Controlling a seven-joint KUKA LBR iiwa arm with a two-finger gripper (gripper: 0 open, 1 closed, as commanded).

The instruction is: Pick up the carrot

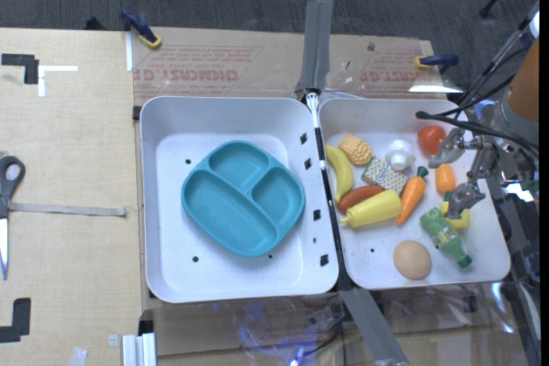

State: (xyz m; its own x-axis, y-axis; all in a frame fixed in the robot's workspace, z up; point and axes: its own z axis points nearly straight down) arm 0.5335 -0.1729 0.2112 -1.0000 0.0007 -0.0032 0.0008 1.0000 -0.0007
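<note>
The carrot (411, 197), orange with a small green top, lies slanted in the middle of the right bin (489, 270), touching a yellow piece (375, 210). My gripper (455, 175) hangs over the bin's right side, just right of the carrot and apart from it. Its fingers are spread open, one finger (444, 150) near a red tomato (431, 137) and the other above a green toy. A small orange fruit (444, 178) lies in the gap below the fingers, and nothing is gripped.
Around the carrot the right bin also holds a banana (340, 171), corn (356, 150), a white garlic (399, 155), a checkered cube (384, 176), a red sausage (358, 196), an egg (412, 259) and a green toy (446, 234). A blue divided plate (244, 197) sits in the left bin (159, 270).
</note>
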